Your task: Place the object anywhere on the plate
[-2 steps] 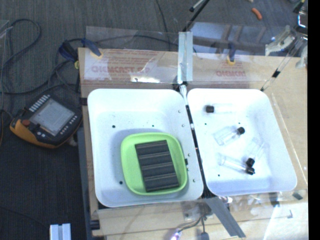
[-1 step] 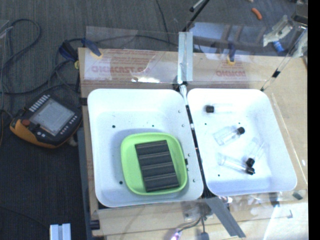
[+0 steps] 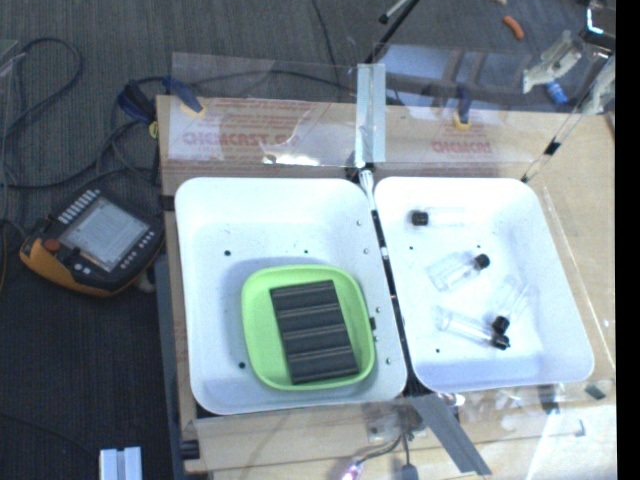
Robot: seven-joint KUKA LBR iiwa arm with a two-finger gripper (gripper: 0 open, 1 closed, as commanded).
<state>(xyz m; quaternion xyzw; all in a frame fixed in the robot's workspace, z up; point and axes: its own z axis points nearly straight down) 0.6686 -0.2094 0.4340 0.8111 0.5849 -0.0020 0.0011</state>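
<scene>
Probably a robotics lab: teach pendant, cables, white bins.

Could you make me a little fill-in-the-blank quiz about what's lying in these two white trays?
1. The green plate sits in the ____ bin as the camera sees it.
2. A ridged block of dark ____ colour lies on the plate.
3. The small clear vials in the other bin have ____ caps.

Missing words: left; grey; black

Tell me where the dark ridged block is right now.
The dark ridged block lies on the green plate in the left bin, toward the camera view's lower edge.
</scene>
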